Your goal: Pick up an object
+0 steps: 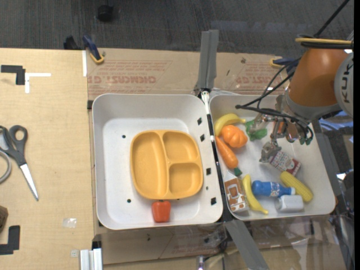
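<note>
As my claw hangs over the right bin, grip unreadable from here, the small red-and-white carton lies just below it, tilted down-right.

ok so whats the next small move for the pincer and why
Probably lower straight down: the pincer hangs in the right bin just above the small red-and-white packet, with nothing visibly between its fingers, so the packet looks like the nearest target.
</note>
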`<state>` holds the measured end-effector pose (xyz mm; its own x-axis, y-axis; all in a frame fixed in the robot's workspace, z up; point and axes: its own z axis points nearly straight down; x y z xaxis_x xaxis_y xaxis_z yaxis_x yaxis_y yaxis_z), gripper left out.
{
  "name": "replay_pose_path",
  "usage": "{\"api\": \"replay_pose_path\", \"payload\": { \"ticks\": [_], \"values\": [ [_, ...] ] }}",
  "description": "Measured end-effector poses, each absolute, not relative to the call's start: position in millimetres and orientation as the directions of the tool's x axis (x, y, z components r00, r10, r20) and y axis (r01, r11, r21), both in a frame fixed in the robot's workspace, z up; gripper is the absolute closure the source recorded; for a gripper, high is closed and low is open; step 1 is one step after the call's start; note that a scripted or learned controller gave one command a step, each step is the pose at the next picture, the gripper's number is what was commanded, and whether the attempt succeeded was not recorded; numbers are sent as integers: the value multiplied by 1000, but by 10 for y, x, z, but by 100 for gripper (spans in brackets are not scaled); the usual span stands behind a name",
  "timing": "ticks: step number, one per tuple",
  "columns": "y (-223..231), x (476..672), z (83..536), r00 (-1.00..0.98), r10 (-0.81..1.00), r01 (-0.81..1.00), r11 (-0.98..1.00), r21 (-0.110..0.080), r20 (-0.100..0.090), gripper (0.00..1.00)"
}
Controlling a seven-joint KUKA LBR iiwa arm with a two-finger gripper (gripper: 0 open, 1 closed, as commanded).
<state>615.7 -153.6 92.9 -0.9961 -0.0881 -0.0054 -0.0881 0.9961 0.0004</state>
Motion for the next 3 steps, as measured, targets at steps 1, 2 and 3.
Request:
{"api": "replay_pose_path", "payload": {
  "ticks": [1, 2, 3],
  "values": [
    [-1116, 5498, 925, -994, 111, 111, 994, 0, -3, 0],
    [-1081, 4853, 968, -991, 129, 129, 992, 0, -26, 0],
    [-1204, 5725, 930, -930, 368, 368, 930, 1, -5, 0]
  ]
}}
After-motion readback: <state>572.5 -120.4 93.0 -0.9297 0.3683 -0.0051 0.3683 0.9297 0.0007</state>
